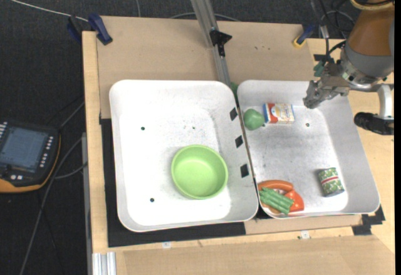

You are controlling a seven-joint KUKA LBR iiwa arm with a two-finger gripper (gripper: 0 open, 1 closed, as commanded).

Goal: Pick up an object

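Over right white bin (351, 142), back edge: grey two-finger gripper (311, 102) hovers; opening cannot tell, nothing seen held. Small white-red carton (279, 113) just left, beside green ball (253, 119). Risk: descent off-target, clips carton edge, knocks it away.

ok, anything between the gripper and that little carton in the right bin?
Nothing visible. The gripper hangs over the right bin's far edge, with bare bin floor between it and the carton. The green ball sits on the carton's other side.
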